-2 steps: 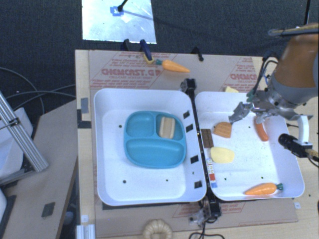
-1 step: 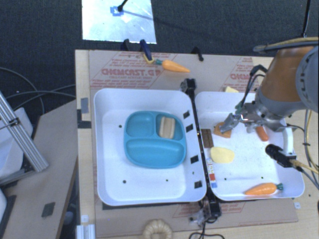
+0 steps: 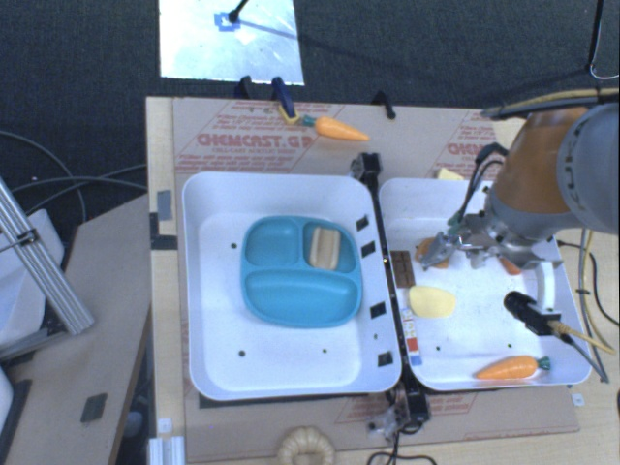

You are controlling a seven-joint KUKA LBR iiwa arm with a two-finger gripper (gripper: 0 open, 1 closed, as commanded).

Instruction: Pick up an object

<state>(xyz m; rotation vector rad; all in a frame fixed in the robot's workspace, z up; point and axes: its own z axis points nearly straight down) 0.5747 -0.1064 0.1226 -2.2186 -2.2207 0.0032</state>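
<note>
My gripper [image 3: 448, 247] sits low in the right bin [image 3: 465, 337], in its 10 o'clock part, with the arm reaching in from 3 o'clock. From this angle I cannot tell whether it is spread or closed. On its 9 o'clock side, touching the tip or just short of it, lies a small orange piece [image 3: 425, 252], the nearest thing to pick. It is too small and too hidden for me to read its long axis or heading.

At 6 o'clock from the gripper, near but apart, a pale yellow lump [image 3: 432, 302] rests on the bin floor, long axis roughly 9 to 3. Further out at 5 o'clock, by the bin's 6 o'clock wall, a carrot [image 3: 506, 367] lies about 9 to 3, pointed tip toward 9, green stub toward 3.

Across the divider at 9 o'clock, the left bin [image 3: 213, 260] holds a blue plate [image 3: 291, 294] with a tan slice [image 3: 325, 248] in its 1 o'clock compartment. A second carrot [image 3: 337, 130] lies on the cardboard [image 3: 417, 129] at 12 o'clock of the left bin, tip toward 4.
</note>
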